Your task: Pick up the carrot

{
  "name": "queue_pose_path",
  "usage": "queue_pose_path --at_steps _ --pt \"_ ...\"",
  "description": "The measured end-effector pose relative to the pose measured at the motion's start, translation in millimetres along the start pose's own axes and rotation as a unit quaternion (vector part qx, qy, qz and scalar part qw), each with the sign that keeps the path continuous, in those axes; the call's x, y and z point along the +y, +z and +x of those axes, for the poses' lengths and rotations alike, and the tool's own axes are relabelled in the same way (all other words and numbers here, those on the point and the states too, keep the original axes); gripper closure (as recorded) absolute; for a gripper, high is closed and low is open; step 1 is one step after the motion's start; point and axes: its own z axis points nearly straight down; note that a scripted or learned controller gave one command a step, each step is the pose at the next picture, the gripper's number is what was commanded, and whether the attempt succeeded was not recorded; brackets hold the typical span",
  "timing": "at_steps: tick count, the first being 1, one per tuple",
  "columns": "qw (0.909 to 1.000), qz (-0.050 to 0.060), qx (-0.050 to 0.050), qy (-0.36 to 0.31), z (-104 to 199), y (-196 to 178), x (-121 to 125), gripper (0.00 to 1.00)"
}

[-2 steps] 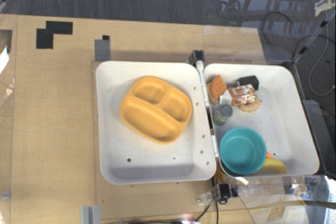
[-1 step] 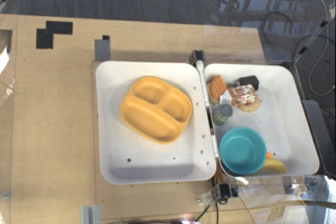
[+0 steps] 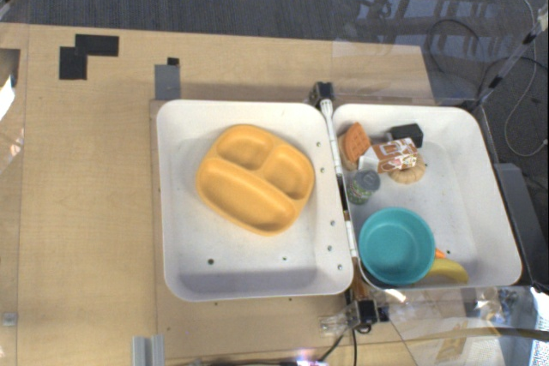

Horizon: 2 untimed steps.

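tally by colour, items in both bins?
Yellow/orange-yellow: 2, divided plate in the left bin, banana
Teal: 1, bowl
Orange: 2, biscuit-like piece, small tip beside the bowl, possibly the carrot
Black: 1, block
Grey: 1, small can
Red-and-white: 1, packet
Tan: 1, round piece
Total: 9

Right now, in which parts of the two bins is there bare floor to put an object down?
Left bin: bare floor all around the yellow divided plate, widest along the near edge. Right bin: a bare patch on its right side, beyond the teal bowl. Crowded: the far-left corner with the snack packets and the small can.
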Motion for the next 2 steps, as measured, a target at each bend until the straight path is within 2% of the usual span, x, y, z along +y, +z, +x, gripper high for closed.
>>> queue_pose_path --at_steps 1,2 --pt "1.0000 -0.005 0.000 -0.005 3.2 -13.4 0.7 1.00" --pt "1.0000 -0.004 0.000 -0.006 3.0 -13.0 0.7 0.00"
